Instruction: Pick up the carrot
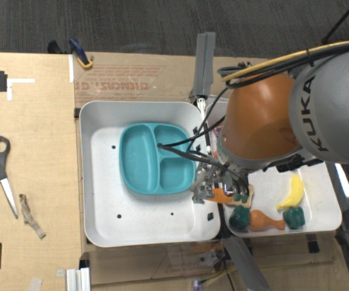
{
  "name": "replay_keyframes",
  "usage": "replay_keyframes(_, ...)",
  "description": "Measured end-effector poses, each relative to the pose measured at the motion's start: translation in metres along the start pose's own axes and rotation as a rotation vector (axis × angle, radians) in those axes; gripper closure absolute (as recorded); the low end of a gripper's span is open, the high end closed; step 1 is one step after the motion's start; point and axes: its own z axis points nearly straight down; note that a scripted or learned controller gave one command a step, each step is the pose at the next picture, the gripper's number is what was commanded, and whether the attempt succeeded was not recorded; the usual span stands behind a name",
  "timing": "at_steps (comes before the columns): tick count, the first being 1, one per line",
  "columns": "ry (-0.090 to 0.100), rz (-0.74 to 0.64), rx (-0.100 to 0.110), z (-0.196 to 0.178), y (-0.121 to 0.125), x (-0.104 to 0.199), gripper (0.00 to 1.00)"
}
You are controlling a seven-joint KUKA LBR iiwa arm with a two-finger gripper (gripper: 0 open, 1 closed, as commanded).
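So the big grey arm with the orange band point(265, 120) hangs over the gap between the two shallow white plastic bins point(95, 180). A teal divided plastic plate point(141, 156) sits in the left bin. The metal two-finger gripper point(220, 190) is just right of the plate, and the small orange carrot point(224, 194) seems clamped between its fingers, though it's cluttered there.

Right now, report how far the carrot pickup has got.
Done: the arm has reached over the right bin and the pincer sits low at that bin's left end, on the carrot. In hand: the grasp itself; whether the carrot is gripped cannot be told. Left: lifting it out of the bin, away from the banana.
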Motion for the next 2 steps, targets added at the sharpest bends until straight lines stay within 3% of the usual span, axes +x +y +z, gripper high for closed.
replay_keyframes(2,-0.005,-0.001,-0.001,-0.0179,0.0005,-0.0032,1.0)
